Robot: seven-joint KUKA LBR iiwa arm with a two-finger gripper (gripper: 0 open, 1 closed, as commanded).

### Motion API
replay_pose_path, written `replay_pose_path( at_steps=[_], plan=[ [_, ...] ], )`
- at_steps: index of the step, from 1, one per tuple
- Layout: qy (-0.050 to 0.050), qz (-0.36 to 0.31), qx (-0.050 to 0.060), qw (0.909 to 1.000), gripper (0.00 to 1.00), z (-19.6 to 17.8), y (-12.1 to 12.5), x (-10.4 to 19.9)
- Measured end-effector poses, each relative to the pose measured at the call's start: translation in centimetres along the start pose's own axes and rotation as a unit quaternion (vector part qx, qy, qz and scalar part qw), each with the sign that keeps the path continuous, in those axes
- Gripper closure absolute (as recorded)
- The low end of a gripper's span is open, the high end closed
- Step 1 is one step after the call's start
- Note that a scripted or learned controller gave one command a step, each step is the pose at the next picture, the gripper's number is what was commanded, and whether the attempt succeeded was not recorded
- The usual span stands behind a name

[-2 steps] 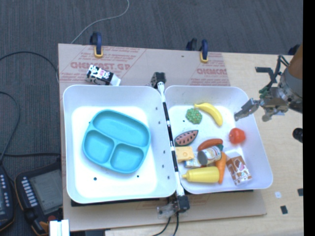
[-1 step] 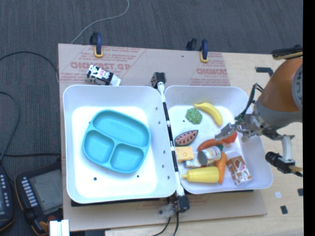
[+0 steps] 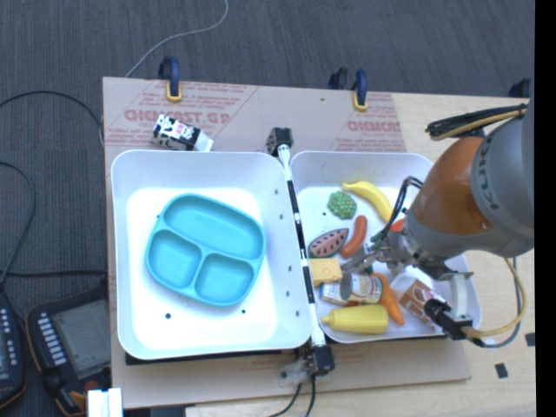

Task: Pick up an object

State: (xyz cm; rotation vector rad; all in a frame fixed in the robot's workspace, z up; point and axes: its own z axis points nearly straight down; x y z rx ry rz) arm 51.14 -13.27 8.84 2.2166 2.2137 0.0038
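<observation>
My gripper (image 3: 372, 263) reaches down into the right bin (image 3: 408, 162), low among the toy foods. Just beside it lie a red sausage (image 3: 354, 235), a brown oval piece (image 3: 327, 243) and a yellow cheese wedge (image 3: 326, 272). Below it sit a small labelled jar (image 3: 365, 289), an orange carrot (image 3: 393, 307) and a yellow mustard bottle (image 3: 356, 320). A banana (image 3: 369, 196) and a green broccoli (image 3: 341, 203) rest farther back. The orange wrist band (image 3: 452, 194) hides the bin's right part. I see nothing lifted.
The left bin (image 3: 126, 233) holds a blue divided plate (image 3: 206, 248). A brown packet (image 3: 419, 298) lies at the right bin's front right. Clamps (image 3: 169, 69) hold the board's far edge, and a small black-and-white box (image 3: 178, 133) sits behind the left bin.
</observation>
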Motion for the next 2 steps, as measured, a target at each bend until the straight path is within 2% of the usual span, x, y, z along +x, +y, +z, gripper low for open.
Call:
replay_pose_path(
  at_steps=[1,2],
  plan=[
    [0.000,0.000,-0.003,1.0000,1.00,-1.1,0.2,0.0],
    [0.002,-0.002,0.002,1.0000,1.00,-7.0,9.9,3.8]
  ],
)
